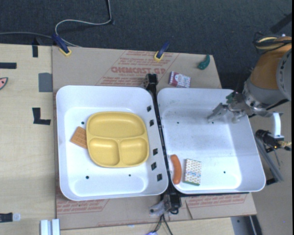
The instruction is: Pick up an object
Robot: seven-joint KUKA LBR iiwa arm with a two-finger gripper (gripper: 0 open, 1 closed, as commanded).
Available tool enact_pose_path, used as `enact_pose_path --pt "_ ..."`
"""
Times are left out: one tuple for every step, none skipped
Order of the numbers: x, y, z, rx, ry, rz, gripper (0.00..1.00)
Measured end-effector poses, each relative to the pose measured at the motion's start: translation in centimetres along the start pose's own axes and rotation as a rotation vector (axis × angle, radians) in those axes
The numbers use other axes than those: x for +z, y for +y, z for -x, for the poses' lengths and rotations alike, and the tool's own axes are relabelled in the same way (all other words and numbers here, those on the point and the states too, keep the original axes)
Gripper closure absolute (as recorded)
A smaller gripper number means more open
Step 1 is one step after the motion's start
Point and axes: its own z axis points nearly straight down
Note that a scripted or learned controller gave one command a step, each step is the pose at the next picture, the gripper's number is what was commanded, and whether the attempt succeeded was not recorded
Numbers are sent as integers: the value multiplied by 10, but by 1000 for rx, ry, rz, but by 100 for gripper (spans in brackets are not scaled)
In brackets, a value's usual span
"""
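Nearest the table's front edge, in the front-left corner of the right bin [245, 180], lie the two things I could take: a small patterned packet [193, 172] and, just beside it against the bin's left wall, an orange sausage-shaped piece [176, 169]. Neither is lifted; both rest flat on the bin floor, so the pick is not yet done and the whole grasp is left to do.

Across the divider, the left bin [68, 180] carries a yellow divided plate [118, 137] in its middle, with a tan waffle-like cracker [79, 137] tucked at the plate's left edge, partly under it by the look of things. Those are also candidates, though the plate looks broad for me.

My fingers [220, 111] hang over the far part of the right bin, near its right wall, well apart from the packet and sausage. They look spread apart, and nothing sits between them. I judge I must travel toward the front-left corner and come down; the bin wall beside the sausage may crowd one fingertip.

Farther back, on the cardboard behind the bins, sits a small red and white packet [179, 79], a teal bit [204, 62] near the far right corner, and two yellow clamps [161, 53] along the far edge.
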Motion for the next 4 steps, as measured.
enact_pose_path --pt "-10 0 0 0 1 0 100" --pt "-9 0 0 0 1 0 0" --pt "40 -12 -2 4 0 1 0" --pt "30 -11 -1 3 -5 5 100"
